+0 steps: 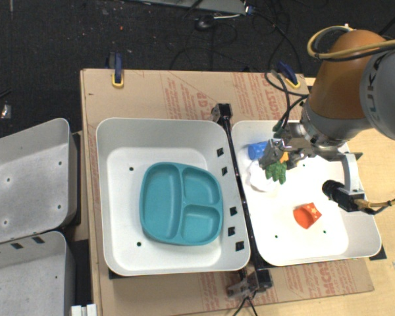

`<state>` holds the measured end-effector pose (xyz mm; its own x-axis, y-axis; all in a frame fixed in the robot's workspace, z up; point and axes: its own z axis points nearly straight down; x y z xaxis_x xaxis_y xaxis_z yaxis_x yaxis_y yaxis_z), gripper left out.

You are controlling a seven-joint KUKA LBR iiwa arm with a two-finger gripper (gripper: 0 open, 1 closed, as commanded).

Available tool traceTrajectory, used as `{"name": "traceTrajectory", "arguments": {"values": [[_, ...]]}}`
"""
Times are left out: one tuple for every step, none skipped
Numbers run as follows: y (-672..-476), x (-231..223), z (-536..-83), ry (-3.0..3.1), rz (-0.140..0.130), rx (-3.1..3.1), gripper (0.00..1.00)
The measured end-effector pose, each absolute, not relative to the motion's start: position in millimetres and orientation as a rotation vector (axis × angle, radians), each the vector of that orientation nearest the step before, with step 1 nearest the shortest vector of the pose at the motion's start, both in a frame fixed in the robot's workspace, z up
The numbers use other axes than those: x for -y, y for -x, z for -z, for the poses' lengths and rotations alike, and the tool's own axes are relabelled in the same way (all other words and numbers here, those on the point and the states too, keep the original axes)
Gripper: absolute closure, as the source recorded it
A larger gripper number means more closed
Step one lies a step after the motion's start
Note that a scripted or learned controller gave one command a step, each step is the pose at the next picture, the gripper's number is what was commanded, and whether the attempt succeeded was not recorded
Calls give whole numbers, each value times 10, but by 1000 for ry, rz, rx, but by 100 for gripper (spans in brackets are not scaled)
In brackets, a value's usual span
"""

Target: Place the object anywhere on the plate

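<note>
Grasping a green object [275,171], the hand [276,160] hangs over the right bin [329,245], blue [256,151] and orange [307,215] pieces nearby.

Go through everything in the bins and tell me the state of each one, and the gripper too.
Plate: flat in the left bin, nothing on it.
Green object: right bin, at the gripper, grasp unclear.
Blue object: right bin, by the gripper.
White object: right bin floor.
Orange object: right bin floor, apart.
</note>
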<state>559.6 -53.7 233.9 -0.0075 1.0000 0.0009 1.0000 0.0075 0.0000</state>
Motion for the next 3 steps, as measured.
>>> {"name": "traceTrajectory", "arguments": {"values": [[-5611, 39, -2247, 2211, -1, 2228, 100], [-5609, -511, -2323, 2211, 2, 2230, 100], [-5738, -1129, -2268, 2212, 2, 2231, 100]]}}
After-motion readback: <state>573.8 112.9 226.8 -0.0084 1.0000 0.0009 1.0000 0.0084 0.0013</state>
